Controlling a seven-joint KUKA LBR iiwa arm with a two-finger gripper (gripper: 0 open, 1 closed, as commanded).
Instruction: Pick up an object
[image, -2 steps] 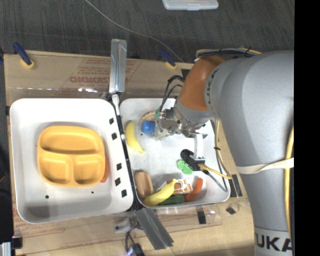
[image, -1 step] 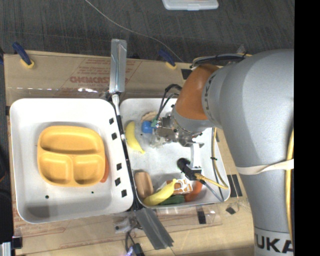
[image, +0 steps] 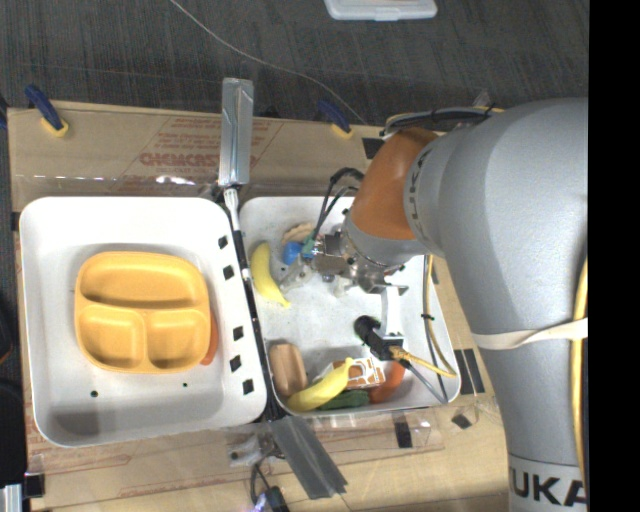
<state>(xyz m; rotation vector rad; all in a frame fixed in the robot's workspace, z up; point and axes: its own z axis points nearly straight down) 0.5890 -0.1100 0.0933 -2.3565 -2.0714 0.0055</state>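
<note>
- We see the left bin (image: 40, 300) holding a yellow divided tray (image: 143, 310).
- In the right bin (image: 310, 312), a banana (image: 264, 275) lies by the left wall; a second banana (image: 322, 388), a brown piece (image: 287, 367) and a red item (image: 390, 380) crowd the near edge.
- The hand (image: 335, 262) sits low at the far side beside a blue object (image: 292, 252); we cannot tell its state.
- The grey arm (image: 500, 220) overhangs the bin's right side.
</note>
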